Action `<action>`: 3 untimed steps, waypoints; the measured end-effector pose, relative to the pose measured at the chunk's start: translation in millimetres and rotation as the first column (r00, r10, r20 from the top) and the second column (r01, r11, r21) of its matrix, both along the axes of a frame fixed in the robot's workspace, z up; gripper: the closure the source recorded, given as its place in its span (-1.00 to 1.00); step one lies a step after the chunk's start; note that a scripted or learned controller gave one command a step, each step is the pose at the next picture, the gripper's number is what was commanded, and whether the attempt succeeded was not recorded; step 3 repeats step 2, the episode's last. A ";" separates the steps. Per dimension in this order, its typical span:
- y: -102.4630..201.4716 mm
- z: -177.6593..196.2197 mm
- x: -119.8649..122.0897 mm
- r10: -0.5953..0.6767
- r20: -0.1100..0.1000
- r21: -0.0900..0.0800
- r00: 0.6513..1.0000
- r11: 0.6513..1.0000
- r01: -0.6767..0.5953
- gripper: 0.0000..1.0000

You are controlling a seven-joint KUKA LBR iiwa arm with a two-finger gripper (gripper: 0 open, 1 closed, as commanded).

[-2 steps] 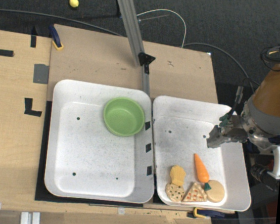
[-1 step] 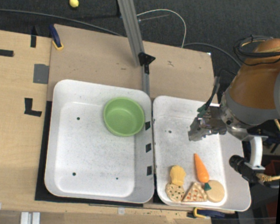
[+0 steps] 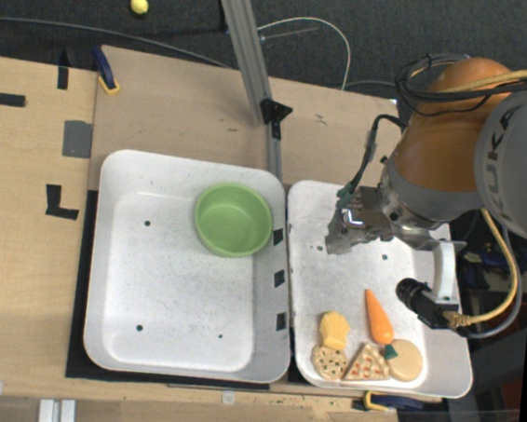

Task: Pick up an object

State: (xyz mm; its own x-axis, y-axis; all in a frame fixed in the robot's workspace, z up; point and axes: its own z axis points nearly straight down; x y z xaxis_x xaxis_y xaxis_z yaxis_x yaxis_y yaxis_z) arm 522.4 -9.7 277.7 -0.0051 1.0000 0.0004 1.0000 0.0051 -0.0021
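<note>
Nothing is lifted yet, so the whole pick is left to do. The gripper [image 3: 347,233] hangs over the far part of the right bin [image 3: 307,257], above bare floor; whether it is spread or pressed together I cannot tell, and nothing is seen in it.

The likely targets lie clustered in that bin's near right corner: an orange carrot [image 3: 379,318] with a green tip, a yellow piece [image 3: 332,330], a round cookie [image 3: 326,362], a pizza slice [image 3: 366,365] and a tan disc [image 3: 406,361], packed close or touching. A green bowl [image 3: 234,219] sits upright in the left bin [image 3: 117,265], far right part.
</note>
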 end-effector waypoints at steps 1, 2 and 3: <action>48.5 -5.7 20.8 0.001 0.001 0.000 1.000 1.000 -0.001 1.00; 98.4 -34.2 34.8 0.001 -0.003 0.000 1.000 1.000 -0.001 1.00; 98.4 -34.2 34.8 0.001 -0.003 0.000 1.000 1.000 -0.001 1.00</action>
